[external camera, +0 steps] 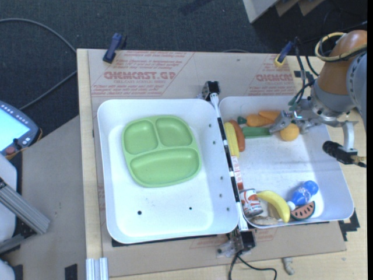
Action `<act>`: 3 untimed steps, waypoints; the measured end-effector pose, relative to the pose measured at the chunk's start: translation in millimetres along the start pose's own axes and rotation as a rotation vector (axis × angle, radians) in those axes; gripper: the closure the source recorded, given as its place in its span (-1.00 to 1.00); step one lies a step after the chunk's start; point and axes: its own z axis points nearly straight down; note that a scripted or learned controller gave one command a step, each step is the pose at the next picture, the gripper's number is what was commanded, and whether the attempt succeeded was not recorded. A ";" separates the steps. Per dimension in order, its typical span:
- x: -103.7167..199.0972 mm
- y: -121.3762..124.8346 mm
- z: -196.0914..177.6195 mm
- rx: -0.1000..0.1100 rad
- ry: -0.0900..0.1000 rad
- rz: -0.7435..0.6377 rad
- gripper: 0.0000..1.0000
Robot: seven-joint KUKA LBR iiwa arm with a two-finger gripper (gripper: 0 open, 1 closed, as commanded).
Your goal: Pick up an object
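At the right bin's (pixel 341 182) far end, jaws' state unclear, orange ball (pixel 289 133) just beside them.

Pale green divided plate (pixel 161 150) in the white left bin (pixel 113 174). Over in the white right bin (pixel 326 174): a yellow banana (pixel 276 204) by the near edge, a blue toy (pixel 304 192), and an orange ball (pixel 289 133) near the far edge. Orange band (pixel 344 60) on the grey arm.
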 end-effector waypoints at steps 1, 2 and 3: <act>0.3 0.9 -10.9 -0.003 -0.002 -0.002 1.00; 71.6 -6.1 -0.5 -0.001 0.002 -0.001 1.00; 143.5 24.7 -102.2 -0.007 0.002 -0.003 1.00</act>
